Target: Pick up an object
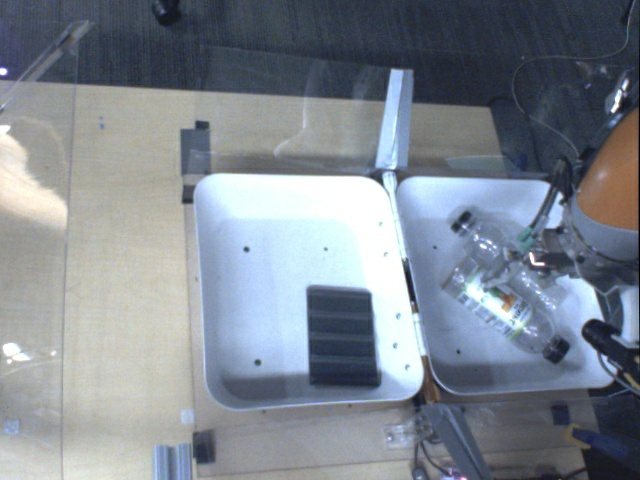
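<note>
Hovering hand (535, 258) seemingly touching bottles (500, 293)

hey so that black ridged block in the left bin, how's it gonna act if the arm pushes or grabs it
The black block lies flat on a broad face on the left bin floor, so it would probably slide rather than roll or tip. Its straight edges and even ridges suggest something that holds its shape, perhaps foam or rubber. Lying that low, it may be awkward to pinch from above.

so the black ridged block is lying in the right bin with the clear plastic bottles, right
Not quite. The camera view shows the black ridged block lying alone in the left bin. The clear plastic bottles are in the right bin, where the gripper is.
</note>
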Tool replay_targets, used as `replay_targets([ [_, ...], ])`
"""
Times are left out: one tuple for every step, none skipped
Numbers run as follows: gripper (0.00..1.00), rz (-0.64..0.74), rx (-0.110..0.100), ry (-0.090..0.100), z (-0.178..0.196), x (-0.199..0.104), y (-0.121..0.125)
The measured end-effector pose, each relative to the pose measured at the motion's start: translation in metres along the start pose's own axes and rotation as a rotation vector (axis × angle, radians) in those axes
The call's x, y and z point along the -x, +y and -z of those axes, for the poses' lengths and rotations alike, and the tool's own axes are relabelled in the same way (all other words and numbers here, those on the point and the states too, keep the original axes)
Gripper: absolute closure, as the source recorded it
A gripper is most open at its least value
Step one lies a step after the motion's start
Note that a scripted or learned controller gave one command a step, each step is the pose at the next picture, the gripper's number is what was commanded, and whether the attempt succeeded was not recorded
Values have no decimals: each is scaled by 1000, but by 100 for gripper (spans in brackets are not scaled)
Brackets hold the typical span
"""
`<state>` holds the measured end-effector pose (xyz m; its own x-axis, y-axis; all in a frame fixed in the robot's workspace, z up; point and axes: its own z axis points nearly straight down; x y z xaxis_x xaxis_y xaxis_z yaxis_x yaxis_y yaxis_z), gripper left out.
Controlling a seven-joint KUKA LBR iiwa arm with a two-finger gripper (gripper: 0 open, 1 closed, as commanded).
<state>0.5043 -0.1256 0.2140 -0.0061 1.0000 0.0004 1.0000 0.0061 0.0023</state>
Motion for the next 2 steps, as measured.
replay_targets([
  [0, 324, 5, -2, -117, 19, 30],
  [100, 323, 12, -3, -105, 19, 32],
])
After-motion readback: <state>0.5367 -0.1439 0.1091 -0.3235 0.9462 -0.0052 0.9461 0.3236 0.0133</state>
